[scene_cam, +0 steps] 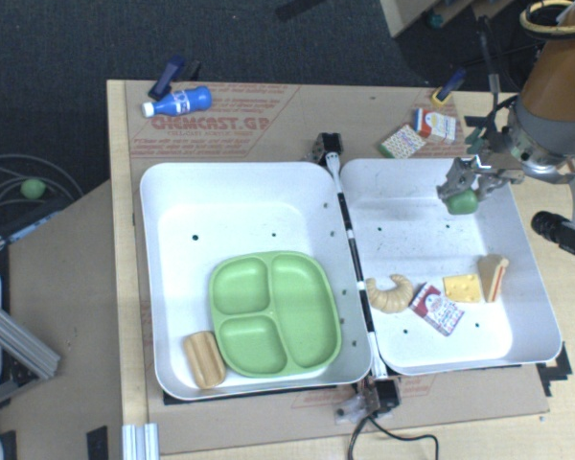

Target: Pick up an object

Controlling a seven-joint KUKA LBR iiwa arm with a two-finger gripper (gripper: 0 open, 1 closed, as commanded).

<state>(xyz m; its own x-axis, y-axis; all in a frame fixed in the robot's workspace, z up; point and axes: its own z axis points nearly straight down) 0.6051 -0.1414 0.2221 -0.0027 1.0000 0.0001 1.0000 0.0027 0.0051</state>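
My gripper [463, 188] hangs over the far right part of the right bin [402, 190]. A small green object [460, 200] sits between its fingertips, and the fingers are shut on it. In the near part of the same bin lie a croissant [391, 293], a red and white packet [436, 309], a yellow cheese slice [462, 287] and a sandwich wedge [494, 278].
The left bin [230, 199] holds a green divided plate [271, 311] and a tan bread piece [204, 358] at its near left corner. On the bench behind the bins lie a blue bottle [177, 101] and small printed cards [405, 142].
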